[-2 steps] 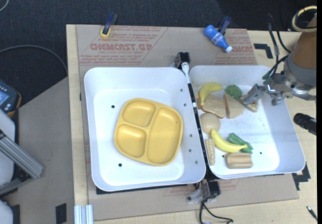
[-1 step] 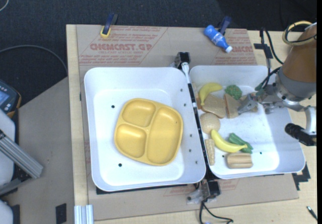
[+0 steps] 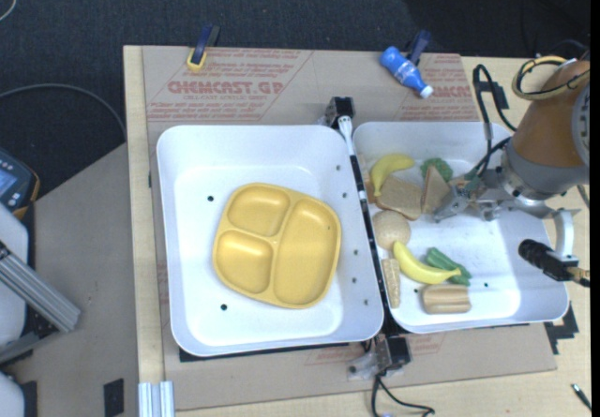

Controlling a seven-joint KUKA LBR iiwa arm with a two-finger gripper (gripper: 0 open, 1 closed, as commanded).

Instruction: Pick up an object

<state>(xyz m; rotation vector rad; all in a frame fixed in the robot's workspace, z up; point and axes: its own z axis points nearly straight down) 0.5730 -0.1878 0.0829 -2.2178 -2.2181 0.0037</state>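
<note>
The gripper (image 3: 461, 202), grip state unclear, is hovering beside crowded bread slices (image 3: 417, 195) in the right bin (image 3: 525, 307); crowding is risking a missed grasp.

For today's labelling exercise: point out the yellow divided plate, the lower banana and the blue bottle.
yellow divided plate (image 3: 277, 245), camera view, centre ridge.
lower banana (image 3: 416, 267), camera view, mid-curve.
blue bottle (image 3: 403, 70), camera view, body.

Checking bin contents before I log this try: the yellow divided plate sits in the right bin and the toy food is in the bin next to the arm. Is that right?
Not quite. The camera view shows the yellow divided plate in the left bin, not the right. The rest holds: the toy food, such as the banana, lies in the right bin by the arm.
</note>
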